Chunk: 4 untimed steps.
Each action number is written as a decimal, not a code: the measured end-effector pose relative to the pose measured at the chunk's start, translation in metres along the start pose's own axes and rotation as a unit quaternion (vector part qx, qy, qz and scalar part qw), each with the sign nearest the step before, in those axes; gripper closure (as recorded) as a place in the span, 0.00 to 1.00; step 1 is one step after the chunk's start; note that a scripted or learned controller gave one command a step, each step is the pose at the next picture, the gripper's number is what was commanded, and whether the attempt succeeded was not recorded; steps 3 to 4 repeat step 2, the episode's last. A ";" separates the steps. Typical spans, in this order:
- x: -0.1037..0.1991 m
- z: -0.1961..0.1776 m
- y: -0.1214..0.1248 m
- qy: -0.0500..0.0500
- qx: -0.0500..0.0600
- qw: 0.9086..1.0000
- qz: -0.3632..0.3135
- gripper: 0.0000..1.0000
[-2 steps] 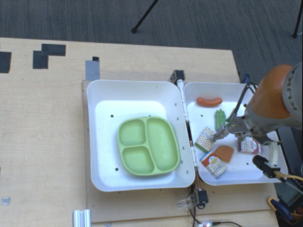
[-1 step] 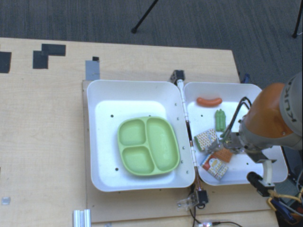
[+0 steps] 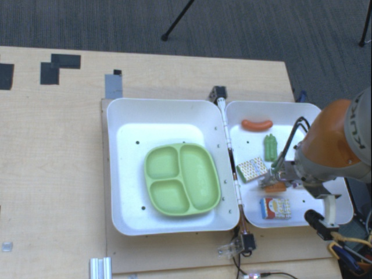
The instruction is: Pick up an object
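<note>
Camera view looks down on a pale wooden bench (image 3: 52, 156) bearing two shallow white bins side by side, and the divided green plate (image 3: 182, 179) in the left bin (image 3: 125, 173) serves as the landmark. Nearest the viewer, beyond the plate's right side in the right bin (image 3: 250, 214), lies a small red-and-white carton (image 3: 275, 208), flat on the bin floor. Just above the carton, still right of the plate, the end effector (image 3: 274, 183) sits low over the bin floor with a small orange-red object (image 3: 275, 186) directly beneath its tip; whether that object is clasped cannot be told from this angle. The grey arm with its orange band (image 3: 328, 138) comes in from the right, far from the plate. Touching or nearly touching the end effector on the plate's side lies a small patterned packet (image 3: 252, 169), tilted, close to the rim shared by the two bins. Farther back, right of the plate and above the packet, a green pickle-shaped toy (image 3: 270, 147) lies lengthwise. Farthest back in that bin, a red-orange sausage (image 3: 257, 124) lies crosswise near the rear wall. The plate itself rests in the middle of the left bin, its three compartments facing up. Beyond both bins, dark tape marks (image 3: 58, 67) sit on the bench, well left and behind the plate.
</note>
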<state>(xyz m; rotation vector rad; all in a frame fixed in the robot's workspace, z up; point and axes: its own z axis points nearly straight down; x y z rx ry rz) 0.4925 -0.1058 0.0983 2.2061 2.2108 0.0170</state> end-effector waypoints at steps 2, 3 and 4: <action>0.138 -0.086 0.049 0.003 0.009 1.000 -0.001 1.00; 0.138 -0.086 0.049 0.003 0.009 1.000 -0.001 1.00; 0.138 -0.086 0.049 0.003 0.009 1.000 -0.001 1.00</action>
